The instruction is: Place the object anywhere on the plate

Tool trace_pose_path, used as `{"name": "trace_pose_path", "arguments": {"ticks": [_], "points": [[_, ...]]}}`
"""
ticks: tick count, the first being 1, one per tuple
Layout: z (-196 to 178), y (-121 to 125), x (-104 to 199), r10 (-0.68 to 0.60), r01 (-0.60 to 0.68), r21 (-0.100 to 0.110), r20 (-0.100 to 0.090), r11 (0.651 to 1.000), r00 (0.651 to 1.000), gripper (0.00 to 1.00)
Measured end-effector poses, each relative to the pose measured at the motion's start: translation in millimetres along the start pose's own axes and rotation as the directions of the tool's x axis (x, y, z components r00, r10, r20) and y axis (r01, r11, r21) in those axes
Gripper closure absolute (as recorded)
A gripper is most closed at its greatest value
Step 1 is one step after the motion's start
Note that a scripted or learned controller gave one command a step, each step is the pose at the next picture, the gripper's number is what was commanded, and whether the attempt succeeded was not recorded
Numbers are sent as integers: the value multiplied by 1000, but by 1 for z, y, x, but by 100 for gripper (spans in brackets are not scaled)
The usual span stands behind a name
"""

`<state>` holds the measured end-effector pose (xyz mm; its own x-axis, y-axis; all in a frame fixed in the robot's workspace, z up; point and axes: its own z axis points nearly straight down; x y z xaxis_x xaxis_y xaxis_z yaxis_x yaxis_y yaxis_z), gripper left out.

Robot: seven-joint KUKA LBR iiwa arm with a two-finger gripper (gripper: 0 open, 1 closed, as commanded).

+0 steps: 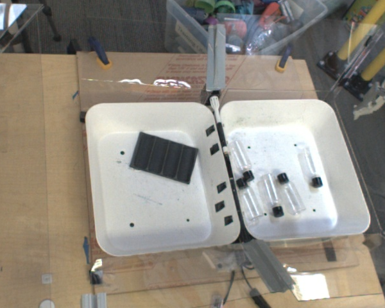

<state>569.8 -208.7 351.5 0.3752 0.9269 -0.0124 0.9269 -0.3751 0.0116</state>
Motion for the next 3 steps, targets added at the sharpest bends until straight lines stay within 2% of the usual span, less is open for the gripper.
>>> {"name": "trace_pose_path", "arguments": {"ticks": [1,2,3], "points": [[-10,1,0,-2,2,-3,1,1000,1000,100],[-10,1,0,-2,2,-2,1,1000,1000,0],[-20,2,1,-5,5,-5,2,1000,1000,100]]}}
